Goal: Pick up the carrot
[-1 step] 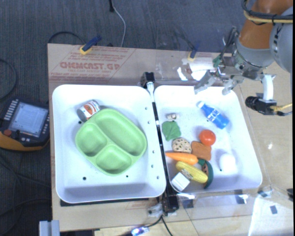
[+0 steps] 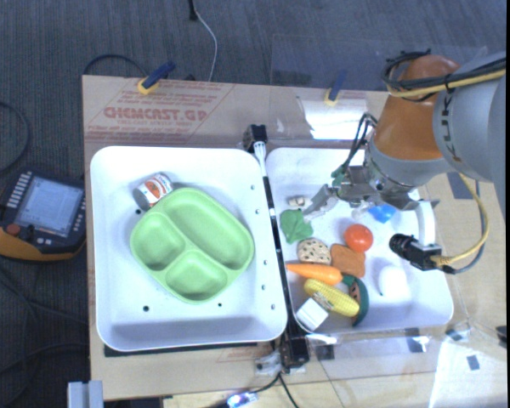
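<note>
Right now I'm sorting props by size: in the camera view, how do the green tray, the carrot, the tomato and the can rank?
Largest to smallest, as they look:
1. green tray, by far
2. carrot
3. can
4. tomato
Carrot and can look close; the carrot is longer but thinner, so that order is unsure.

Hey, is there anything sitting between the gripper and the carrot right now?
Yes. The gripper hangs over the upper part of the right bin, and the carrot lies lower down. A cookie sits between them, touching the carrot's upper side, with a green leafy piece just left of it.
</note>
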`<state>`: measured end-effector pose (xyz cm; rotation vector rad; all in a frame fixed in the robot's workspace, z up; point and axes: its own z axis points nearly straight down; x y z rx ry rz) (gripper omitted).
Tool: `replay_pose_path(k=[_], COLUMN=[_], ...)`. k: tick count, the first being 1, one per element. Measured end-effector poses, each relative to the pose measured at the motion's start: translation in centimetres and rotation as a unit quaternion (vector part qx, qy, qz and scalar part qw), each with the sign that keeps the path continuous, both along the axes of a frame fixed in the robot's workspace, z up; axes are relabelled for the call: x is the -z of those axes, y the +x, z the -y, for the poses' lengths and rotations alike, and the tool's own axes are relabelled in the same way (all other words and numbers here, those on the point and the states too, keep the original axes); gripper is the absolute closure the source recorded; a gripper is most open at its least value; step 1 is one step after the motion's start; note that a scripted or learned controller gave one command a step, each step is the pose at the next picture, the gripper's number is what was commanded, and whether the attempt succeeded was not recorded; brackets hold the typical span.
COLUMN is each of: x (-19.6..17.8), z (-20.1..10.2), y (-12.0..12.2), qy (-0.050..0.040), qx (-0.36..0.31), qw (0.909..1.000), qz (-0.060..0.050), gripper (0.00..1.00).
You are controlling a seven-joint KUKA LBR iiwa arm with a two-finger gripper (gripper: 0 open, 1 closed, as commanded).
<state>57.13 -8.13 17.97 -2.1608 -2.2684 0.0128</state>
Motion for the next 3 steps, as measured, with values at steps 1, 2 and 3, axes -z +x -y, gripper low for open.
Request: replay_pose_path(k=[1,2,3], x=[7.8,6.8,-0.5], z=[2.9,2.8,-2.1], y=[-6.1,-6.0,-2.4], qy=[0.0001,0.0004,-0.0016], qx=[-0.041,-0.041,0.154], qw=[0.9992,0.9992,0.9881], qz=[0.003,0.004,0.005], gripper=[0.0,1.0,1.0])
